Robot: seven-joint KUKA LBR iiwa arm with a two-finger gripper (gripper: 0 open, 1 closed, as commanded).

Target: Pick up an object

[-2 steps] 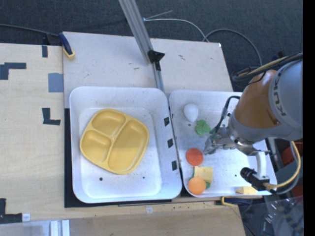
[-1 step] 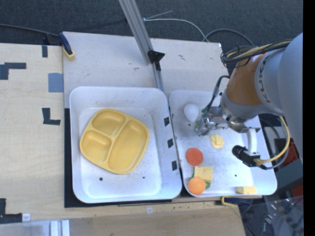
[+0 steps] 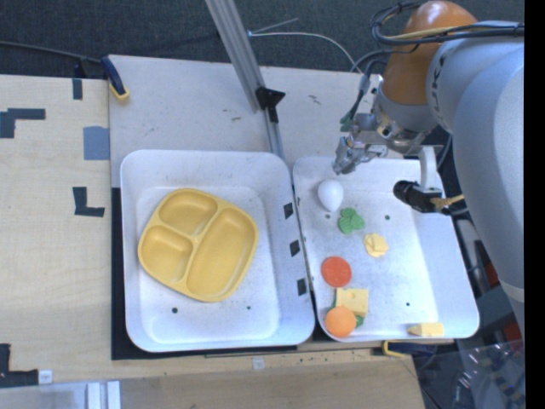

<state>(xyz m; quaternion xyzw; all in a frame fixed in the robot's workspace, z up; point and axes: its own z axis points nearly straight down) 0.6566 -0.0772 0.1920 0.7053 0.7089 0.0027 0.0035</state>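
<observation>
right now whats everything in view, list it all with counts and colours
bins: 2, white, side by side on the bench
divided plate: 1, yellow, in the left bin
egg: 1, white, far end of the right bin
leafy piece: 1, green, just below the egg
small lump: 1, pale yellow, middle of the right bin
round slice: 1, red-orange, right bin near its left wall
cheese block: 1, yellow, below the slice
ball: 1, orange, near left corner of the right bin
small block: 1, yellow, near right corner of the right bin
arm: 1, grey with orange band, from the right
tool: 1, above the right bin's far edge, close to the egg
</observation>
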